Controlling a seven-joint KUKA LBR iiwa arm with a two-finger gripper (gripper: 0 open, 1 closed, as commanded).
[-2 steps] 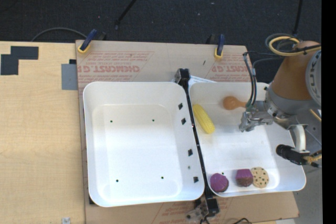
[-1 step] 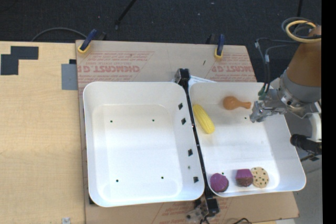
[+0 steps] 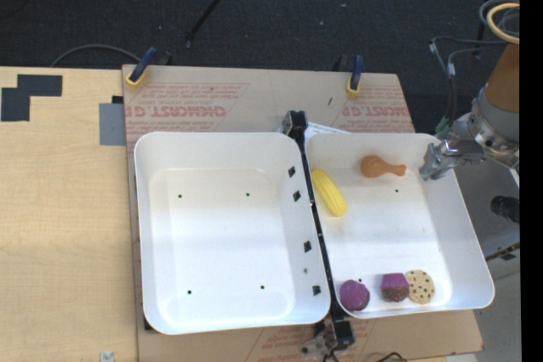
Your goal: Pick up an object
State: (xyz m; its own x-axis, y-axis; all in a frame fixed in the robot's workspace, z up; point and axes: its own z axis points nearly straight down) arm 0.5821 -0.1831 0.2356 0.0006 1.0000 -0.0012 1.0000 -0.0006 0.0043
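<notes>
Looks like the approach step to me: nothing is picked yet, and the gripper (image 3: 433, 160) sits over the right bin's (image 3: 462, 220) far right rim, close to the drumstick (image 3: 381, 167) but not touching it. Honestly it's small and blurry at that edge, so I can't tell how it's set. The corn (image 3: 329, 192) lies just beside the divider, which makes it a tight grab. The drumstick has open floor all round, so I'd go a little left and down for that. The purple ball (image 3: 355, 295), the purple block (image 3: 394, 286) and the cookie (image 3: 419, 286) crowd the near rim.
</notes>
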